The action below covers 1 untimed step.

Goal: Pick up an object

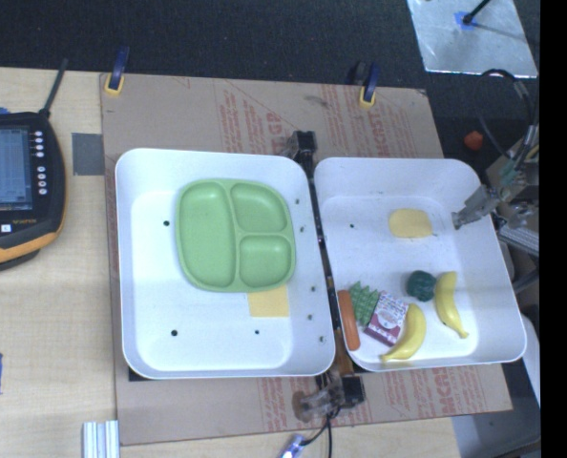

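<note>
On the left, the white plastic bin [140, 256] holds a green plate w/ 3 sections [234, 234] and a flat yellow square [269, 302]. The right white bin [474, 246] has a yellow round patty [409, 223], orange carrot [348, 319], 2 yellow bananas [407, 337] and a dark green ball [420, 284]. All lie in the bin, nothing lifted. The gripper [470, 213] is at the far right rim, near the patty; can't tell if it's shut or not. The pick isn't done yet.

In the right bin [474, 346] lie a pale yellow disc [410, 223] near its upper middle and, toward the lower edge, two bananas [449, 303], a dark green lump [420, 285], a carrot [347, 320], a leafy green piece [364, 300] and a small packet [386, 318]
</note>
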Each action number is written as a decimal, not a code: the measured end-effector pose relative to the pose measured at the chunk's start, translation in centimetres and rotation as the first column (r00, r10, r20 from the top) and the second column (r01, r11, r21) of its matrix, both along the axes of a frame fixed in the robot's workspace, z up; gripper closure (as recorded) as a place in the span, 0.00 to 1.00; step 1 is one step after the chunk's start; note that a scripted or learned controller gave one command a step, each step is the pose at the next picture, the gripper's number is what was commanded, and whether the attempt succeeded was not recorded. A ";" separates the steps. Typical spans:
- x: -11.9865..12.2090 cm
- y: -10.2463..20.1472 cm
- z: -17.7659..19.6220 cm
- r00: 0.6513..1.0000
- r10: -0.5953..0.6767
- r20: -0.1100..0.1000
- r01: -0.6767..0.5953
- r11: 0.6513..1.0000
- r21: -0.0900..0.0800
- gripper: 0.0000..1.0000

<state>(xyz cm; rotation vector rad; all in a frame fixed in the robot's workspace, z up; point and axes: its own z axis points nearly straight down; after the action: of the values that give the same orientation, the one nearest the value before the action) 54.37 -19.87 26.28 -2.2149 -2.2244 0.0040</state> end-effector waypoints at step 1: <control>-1.1 2.0 -17.2 1.000 0.001 -0.001 -0.001 1.000 0.000 0.00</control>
<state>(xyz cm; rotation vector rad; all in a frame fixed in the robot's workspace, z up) 53.32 -17.89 9.11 -2.2129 -2.2249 0.0054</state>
